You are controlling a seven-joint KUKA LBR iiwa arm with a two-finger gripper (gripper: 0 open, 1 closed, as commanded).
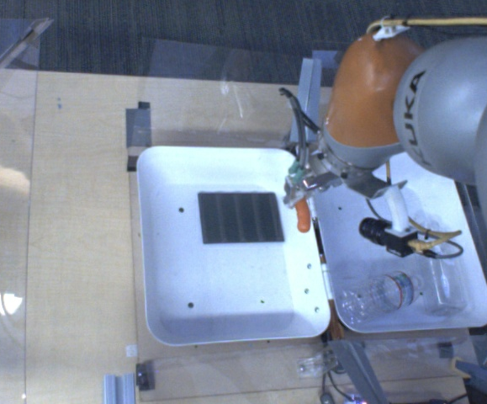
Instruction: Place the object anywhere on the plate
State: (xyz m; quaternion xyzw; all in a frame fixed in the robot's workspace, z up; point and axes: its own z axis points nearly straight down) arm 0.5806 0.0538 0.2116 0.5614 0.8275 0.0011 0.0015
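Where the pale wooden bench (pixel 66 225) lies bare on the left, the left bin (pixel 155 251) begins, and a dark ribbed plate (pixel 240 217) lies flat a little far of its middle, with white floor all round it. Right of the plate, at the bin's right rim, the gripper (pixel 300 194) is clenched on the top of a small orange object (pixel 304 218), which hangs upright from it, just beside the plate's right edge but apart from it. Whether its lower tip touches the rim I cannot tell. Further right, the right bin (pixel 348 225) holds a clear bottle (pixel 379 295) lying on its side near the front wall. Above that bin the grey arm (pixel 453 108) reaches in, its orange band (pixel 365 91) over the gripper
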